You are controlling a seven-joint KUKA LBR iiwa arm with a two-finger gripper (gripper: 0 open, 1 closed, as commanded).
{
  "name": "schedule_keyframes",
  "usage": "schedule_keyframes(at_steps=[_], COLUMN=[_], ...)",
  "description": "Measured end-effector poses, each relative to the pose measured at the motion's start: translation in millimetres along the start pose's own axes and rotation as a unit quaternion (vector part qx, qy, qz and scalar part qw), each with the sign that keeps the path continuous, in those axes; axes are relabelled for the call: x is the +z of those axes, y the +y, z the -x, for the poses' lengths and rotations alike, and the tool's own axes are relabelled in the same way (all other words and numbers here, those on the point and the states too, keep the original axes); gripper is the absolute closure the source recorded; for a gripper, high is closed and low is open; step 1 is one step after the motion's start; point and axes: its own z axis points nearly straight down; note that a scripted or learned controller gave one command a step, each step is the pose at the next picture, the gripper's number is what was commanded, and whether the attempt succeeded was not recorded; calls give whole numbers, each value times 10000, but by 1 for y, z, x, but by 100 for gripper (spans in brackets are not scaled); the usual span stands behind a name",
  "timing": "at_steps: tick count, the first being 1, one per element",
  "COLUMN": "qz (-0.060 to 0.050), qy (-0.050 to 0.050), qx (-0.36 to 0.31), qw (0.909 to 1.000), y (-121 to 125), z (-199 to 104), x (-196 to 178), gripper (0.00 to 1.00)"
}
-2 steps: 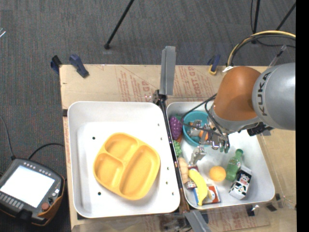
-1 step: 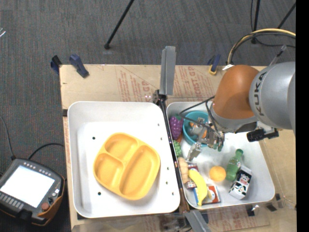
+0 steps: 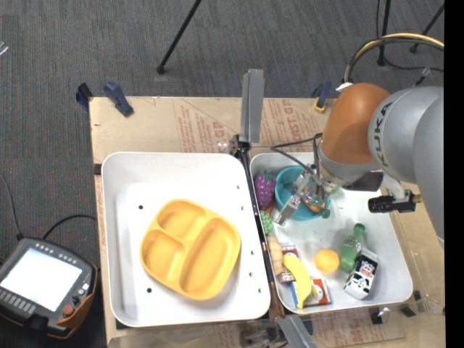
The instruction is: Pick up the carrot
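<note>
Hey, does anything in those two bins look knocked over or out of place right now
Mostly no. The milk carton in the right bin lies tipped on its side. The yellow tray sits askew in the left bin.

My left bin [image 3: 116, 194] carries a yellow divided plate [image 3: 191, 246], lying flat near its middle. In my right bin [image 3: 395, 245] a teal bowl [image 3: 290, 183] sits toward the far end with purple grapes [image 3: 264, 188] just beside it. Nearer the front edge lie a banana [image 3: 299, 274], resting on a flat red packet [image 3: 317, 292], an orange [image 3: 327, 260], a green bottle [image 3: 351, 246] and a small milk carton [image 3: 361, 276] (cow-patterned, black on white). A tablet [image 3: 40, 278] sits on the floor, well apart.
</note>
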Motion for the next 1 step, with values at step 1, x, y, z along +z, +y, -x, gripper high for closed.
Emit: schedule_keyframes(at_steps=[1], qz=[-11], qy=[10], qx=[186], qw=[9998], y=[-25], z=[-14], x=[1], gripper=[0])
